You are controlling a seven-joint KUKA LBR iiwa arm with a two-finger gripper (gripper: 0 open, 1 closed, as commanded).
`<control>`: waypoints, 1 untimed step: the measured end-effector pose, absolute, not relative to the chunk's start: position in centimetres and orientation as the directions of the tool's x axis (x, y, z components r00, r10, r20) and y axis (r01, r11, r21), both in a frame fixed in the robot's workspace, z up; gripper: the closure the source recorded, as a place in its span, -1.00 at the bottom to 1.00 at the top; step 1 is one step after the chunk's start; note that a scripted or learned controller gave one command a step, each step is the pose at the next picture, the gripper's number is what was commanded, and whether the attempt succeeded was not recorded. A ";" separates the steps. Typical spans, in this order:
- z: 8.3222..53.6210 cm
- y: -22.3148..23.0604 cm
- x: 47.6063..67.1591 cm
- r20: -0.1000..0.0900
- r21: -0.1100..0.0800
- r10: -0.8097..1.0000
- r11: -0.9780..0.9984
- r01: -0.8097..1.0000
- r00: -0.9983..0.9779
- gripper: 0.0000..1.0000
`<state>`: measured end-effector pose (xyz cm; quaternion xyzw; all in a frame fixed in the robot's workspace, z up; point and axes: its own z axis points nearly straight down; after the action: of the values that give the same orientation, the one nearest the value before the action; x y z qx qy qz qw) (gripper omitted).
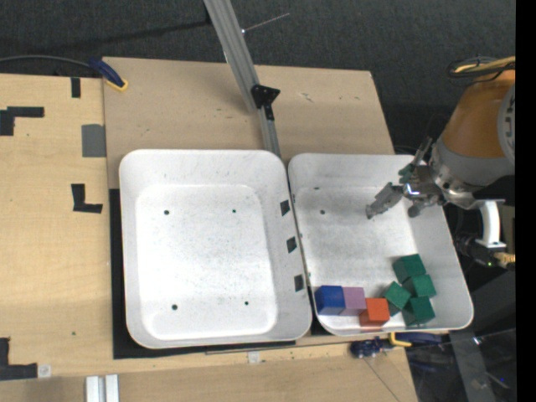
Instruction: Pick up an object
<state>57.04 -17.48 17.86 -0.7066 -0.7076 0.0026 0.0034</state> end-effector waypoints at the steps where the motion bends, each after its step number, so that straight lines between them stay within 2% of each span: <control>1: 13.1 -17.0 57.6 0.000 -0.006 1.000 0.002 1.000 -0.002 -1.00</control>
<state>57.65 -17.05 13.10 -0.7063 -0.7079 0.0019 0.0022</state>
